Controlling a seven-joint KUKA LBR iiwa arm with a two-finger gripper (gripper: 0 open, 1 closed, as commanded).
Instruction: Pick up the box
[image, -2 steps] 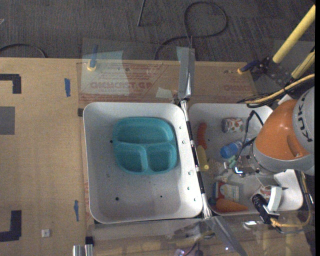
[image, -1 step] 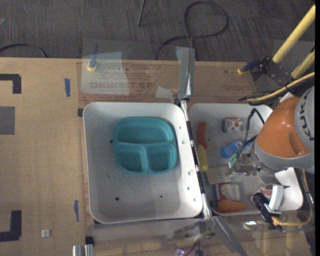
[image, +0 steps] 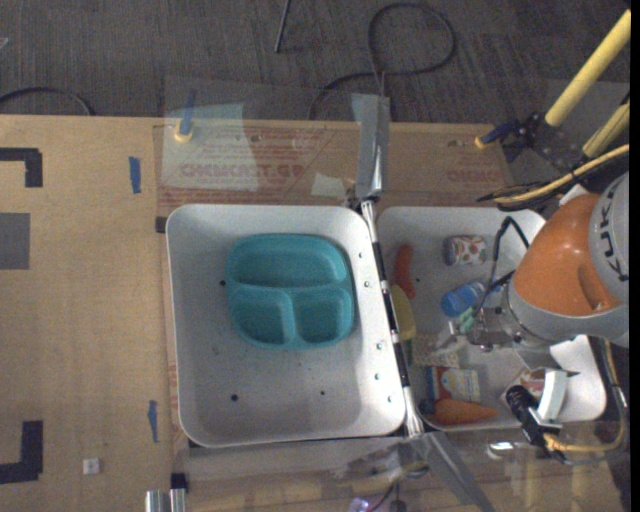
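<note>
Jaws (image: 487, 333) state unclear over small cream box (image: 461, 382), smooth teal sectioned tray (image: 290, 290) in left white bin (image: 190, 330)

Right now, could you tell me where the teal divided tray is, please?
The teal divided tray lies in the left bin, toward its upper middle, apart from the cluttered right bin where the arm reaches in.

Robotics lab: taped cardboard-brown bench (image: 80, 330), two shallow white plastic bins (image: 190, 300), loose black cables (image: 410, 30) on grey carpet.
</note>
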